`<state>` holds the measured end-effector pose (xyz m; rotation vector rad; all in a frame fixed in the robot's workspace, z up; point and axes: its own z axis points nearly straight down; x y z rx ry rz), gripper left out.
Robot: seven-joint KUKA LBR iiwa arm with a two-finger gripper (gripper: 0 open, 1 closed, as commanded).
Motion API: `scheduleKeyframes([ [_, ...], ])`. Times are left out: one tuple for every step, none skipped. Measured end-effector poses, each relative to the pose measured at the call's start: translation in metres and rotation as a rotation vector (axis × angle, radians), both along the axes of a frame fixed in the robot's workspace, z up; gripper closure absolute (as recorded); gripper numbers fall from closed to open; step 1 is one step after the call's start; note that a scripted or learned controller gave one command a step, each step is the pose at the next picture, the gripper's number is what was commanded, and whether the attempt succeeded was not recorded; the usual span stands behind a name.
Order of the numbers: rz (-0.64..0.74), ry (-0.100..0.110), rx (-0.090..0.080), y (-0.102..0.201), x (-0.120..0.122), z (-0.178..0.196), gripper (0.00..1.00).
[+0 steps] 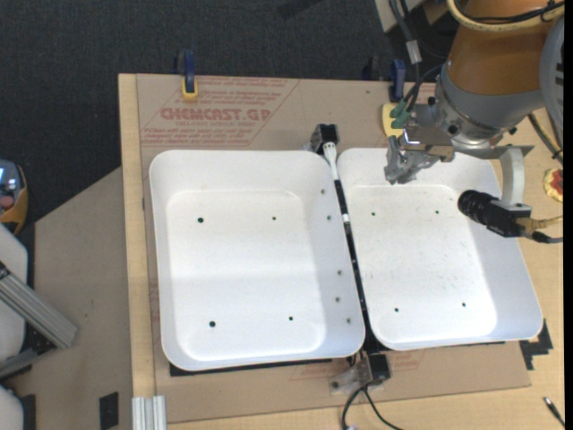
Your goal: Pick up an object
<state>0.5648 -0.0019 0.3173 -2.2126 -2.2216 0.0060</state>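
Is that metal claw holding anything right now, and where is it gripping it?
Nothing shows between the gripper's fingertips. It hangs over the far edge of the right bin.

Top edge is cutting off arm (501, 34) above gripper (400, 170); fingers too small, their gap not telling.

My flat brown cardboard-topped desk (224, 106) fills mid-frame; two shallow white plastic bins lie on it, touching: left bin (166, 240), right bin (524, 294).
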Motion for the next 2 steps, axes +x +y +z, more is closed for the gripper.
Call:
scheduleKeyframes([
  [-0.004,-0.011,-0.002,-0.018,0.004,0.031,1.0],
  [-0.002,0.0,-0.001,0.01,0.026,-0.054,1.0],
])
